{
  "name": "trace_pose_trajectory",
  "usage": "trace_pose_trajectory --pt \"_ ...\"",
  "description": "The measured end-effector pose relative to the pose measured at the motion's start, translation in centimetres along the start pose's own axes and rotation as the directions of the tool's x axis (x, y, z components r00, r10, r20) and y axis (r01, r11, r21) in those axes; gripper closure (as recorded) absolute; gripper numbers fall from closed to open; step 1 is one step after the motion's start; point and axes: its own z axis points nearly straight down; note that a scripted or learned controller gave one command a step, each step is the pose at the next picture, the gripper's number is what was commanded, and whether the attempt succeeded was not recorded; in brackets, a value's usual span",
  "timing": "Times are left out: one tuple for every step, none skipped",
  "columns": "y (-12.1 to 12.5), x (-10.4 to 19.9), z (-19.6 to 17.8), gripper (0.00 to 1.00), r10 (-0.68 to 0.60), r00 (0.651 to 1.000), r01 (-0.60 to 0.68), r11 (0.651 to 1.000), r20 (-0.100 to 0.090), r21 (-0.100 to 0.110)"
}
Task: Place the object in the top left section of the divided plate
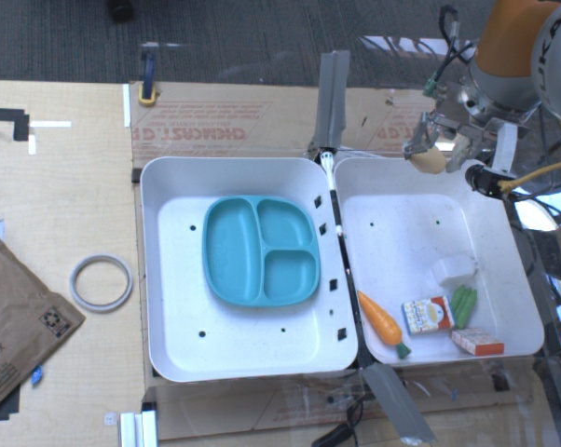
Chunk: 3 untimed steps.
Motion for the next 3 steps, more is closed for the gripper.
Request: trace_pose_trajectory --pt "-4.1 4.8 5.2 1.00 0.137 0.991 -0.137 0.991 -0.001 0.001" --pt "-3.3 10.4 5.1 1.00 0.129 0.992 -0.129 0.992 -0.002 -0.001" --pt "-3.2 10.1 -0.1 1.00 0.149 0.989 -0.149 0.989 -0.002 -0.002"
